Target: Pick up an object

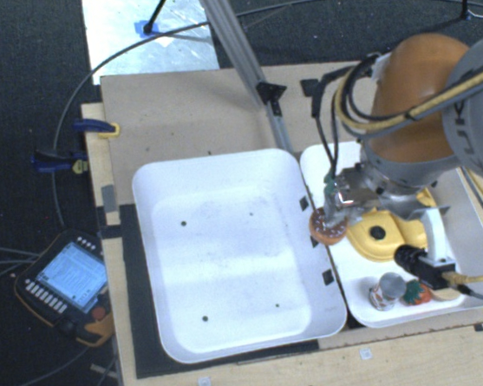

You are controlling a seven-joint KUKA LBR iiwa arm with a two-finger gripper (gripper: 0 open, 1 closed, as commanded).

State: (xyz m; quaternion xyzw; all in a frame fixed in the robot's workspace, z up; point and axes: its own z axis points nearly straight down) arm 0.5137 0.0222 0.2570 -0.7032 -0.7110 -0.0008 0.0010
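Orange-banded arm [422,96]: highest item in view, reaching in from the right over the right bin [312,166].

Gripper [340,197]: low over the right bin's left side, close to the wall it shares with the left bin [222,251]. Finger state: cannot tell.

Brown disc-like object [326,228]: just below-left of the gripper, at the bin's left edge; whether touched or gripped cannot be told. Nearest candidate; judged a short descent toward lower-left.

Yellow object [385,236]: just right of the brown one, partly under the wrist.

Grey round piece [391,286] and red-green item [418,294]: near the bin's front edge, well apart from the gripper.
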